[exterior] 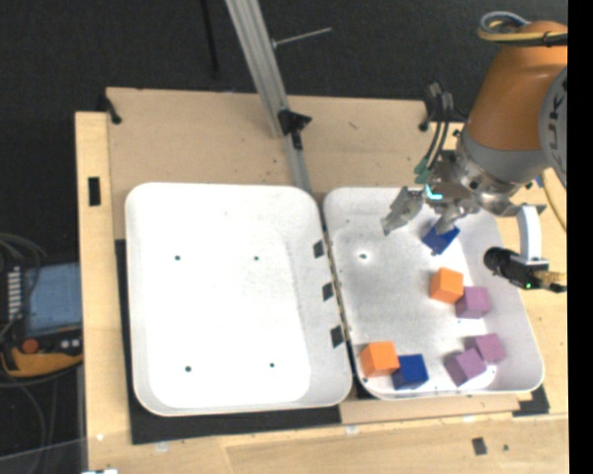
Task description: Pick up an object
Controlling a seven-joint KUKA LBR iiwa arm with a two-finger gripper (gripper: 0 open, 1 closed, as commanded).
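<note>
Several small blocks lie in the right bin [376,265]. A blue block [441,237] sits near the bin's far side. My gripper [422,219] hangs over that far part with its fingers spread open. One grey finger [399,211] points left, and the other sits just above the blue block. Nothing is between the fingers. Lower down lie an orange block [446,284] and a purple block [472,302]. Along the near rim are an orange block [380,357], a blue block [410,370] and two purple blocks [464,365] [489,347].
The left bin [227,294] lies beside the right one, with dark clips along the shared edge [332,289]. A slanted metal pole [262,62] stands behind the bins. A black fitting [509,264] sits at the right bin's right rim.
</note>
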